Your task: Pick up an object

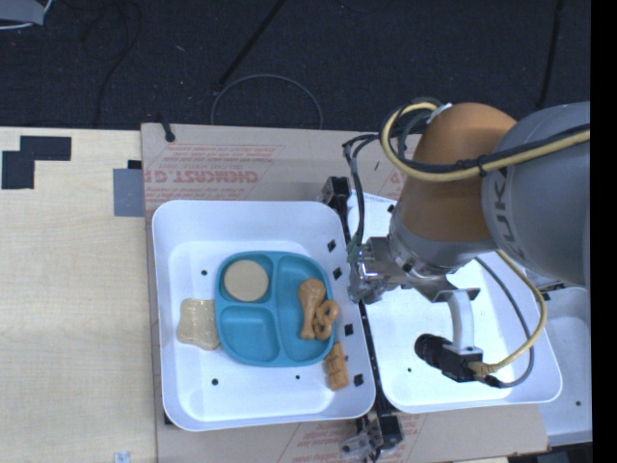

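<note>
Arm overhangs right bin; gripper at divider, state unclear.

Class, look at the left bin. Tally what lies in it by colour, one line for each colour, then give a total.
Blue: 1, the divided tray.
Tan or brown: 4, the round disc and the knobbly piece in the tray, the pale slab at its left edge, and the small chunk by its lower right corner.
Total: 5

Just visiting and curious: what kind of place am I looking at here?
Probably a robotics lab test bench: a robot arm reaches over two white bins, toy food lies on a blue tray, and loose cables cross the dark floor.
</note>
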`<action>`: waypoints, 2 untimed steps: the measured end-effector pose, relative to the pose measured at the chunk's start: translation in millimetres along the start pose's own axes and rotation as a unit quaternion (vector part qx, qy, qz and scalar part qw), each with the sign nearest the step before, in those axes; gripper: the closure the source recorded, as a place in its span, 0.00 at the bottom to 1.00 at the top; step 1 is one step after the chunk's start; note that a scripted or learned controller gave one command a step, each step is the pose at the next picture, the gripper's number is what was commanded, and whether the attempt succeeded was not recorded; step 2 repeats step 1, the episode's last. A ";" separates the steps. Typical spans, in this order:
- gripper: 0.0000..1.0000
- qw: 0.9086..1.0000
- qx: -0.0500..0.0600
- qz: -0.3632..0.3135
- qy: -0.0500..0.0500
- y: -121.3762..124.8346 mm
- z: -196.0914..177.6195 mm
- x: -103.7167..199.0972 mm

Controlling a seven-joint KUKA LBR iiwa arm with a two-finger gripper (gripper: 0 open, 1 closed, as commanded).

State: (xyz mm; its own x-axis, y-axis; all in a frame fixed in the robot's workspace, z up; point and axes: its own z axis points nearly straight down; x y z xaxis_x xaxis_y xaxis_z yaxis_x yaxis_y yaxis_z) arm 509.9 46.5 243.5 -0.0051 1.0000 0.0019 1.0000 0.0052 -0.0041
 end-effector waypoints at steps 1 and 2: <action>1.00 1.000 0.000 0.001 -0.001 -1.1 -3.4 50.7; 1.00 1.000 0.000 0.001 -0.001 -1.1 -3.4 50.7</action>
